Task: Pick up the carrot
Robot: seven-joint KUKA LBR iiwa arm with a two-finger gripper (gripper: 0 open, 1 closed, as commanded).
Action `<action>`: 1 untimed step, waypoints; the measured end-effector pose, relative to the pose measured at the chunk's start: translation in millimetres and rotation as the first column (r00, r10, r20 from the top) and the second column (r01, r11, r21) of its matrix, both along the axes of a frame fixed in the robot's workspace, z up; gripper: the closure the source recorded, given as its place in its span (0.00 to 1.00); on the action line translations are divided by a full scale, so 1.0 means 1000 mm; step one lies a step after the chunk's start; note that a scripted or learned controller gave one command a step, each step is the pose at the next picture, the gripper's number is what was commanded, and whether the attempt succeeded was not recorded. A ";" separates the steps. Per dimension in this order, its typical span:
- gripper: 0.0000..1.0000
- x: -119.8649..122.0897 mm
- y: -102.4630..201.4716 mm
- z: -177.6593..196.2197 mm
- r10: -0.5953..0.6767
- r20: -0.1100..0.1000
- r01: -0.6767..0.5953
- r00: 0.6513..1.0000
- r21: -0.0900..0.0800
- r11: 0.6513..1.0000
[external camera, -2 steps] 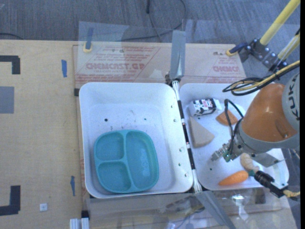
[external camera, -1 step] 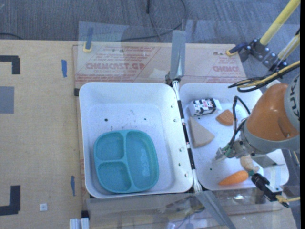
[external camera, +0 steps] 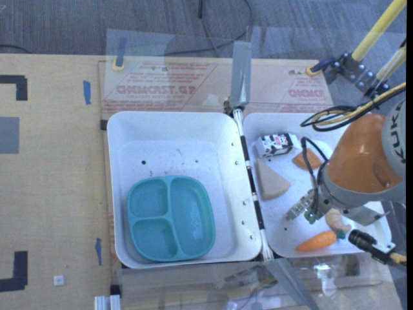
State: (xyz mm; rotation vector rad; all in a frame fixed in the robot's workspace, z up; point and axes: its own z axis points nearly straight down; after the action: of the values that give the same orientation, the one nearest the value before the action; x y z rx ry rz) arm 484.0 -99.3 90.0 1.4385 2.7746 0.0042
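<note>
Carrot (external camera: 317, 241): lies flat on the floor of the right bin (external camera: 279, 234), near its 5 o'clock corner, tip pointing toward 8 o'clock; not lifted.
Gripper (external camera: 303, 209): hangs over the right bin, just up from the carrot at about its 11 o'clock, apart from it; whether the jaws stand wide or narrow I cannot tell, the wrist hides them.
Progress: judged early; the arm is over the correct bin, but no grasp is made.
Left to do: descend on the carrot, close, lift.
Neighbours: tan wedge (external camera: 273, 181) at 10 o'clock of the gripper; black-and-white carton (external camera: 275, 143) at 12 o'clock.
Left bin (external camera: 129, 134): holds a teal divided plate (external camera: 170, 218).
</note>
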 end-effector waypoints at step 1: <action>1.00 0.000 -0.013 0.000 -0.114 -0.002 0.114 0.993 0.008 0.993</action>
State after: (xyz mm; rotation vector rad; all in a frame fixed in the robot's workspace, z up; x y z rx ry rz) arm 484.4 -112.2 89.7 1.5979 2.6921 0.0133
